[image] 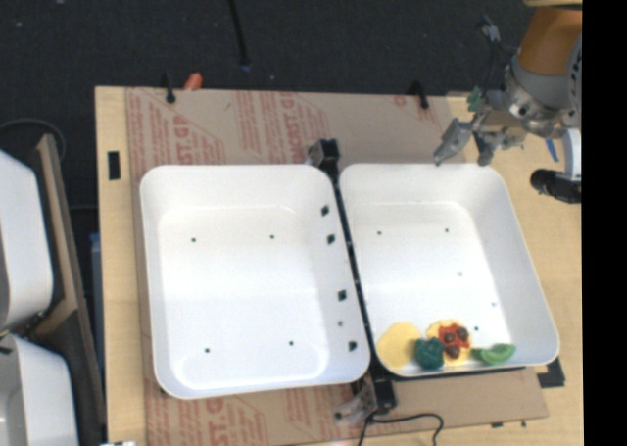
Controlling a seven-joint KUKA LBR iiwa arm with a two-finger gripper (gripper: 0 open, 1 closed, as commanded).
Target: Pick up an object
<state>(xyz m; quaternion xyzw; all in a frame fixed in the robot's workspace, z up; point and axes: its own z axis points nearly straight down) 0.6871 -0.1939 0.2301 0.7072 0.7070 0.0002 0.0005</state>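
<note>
The hand [466, 146] hangs over the far rim of the right bin [519, 228], its two fingers spread apart with nothing between them. The toys lie well away from it, at that bin's near edge: a yellow disc [396, 344], touching it a teal lump [428, 354], then a red-and-yellow piece [452, 337] and a green piece [496, 353] in the near corner. The left bin [157, 238] sits beside the right one, further from the hand, with black clips [331, 236] along the seam between them. Under both bins a cardboard sheet [235, 130] covers the tabletop [549, 238]; it carries red printed writing, too small to read. A black cable [231, 8] runs across the dark floor beyond the hand. Nothing stands between hand and toys.
</note>
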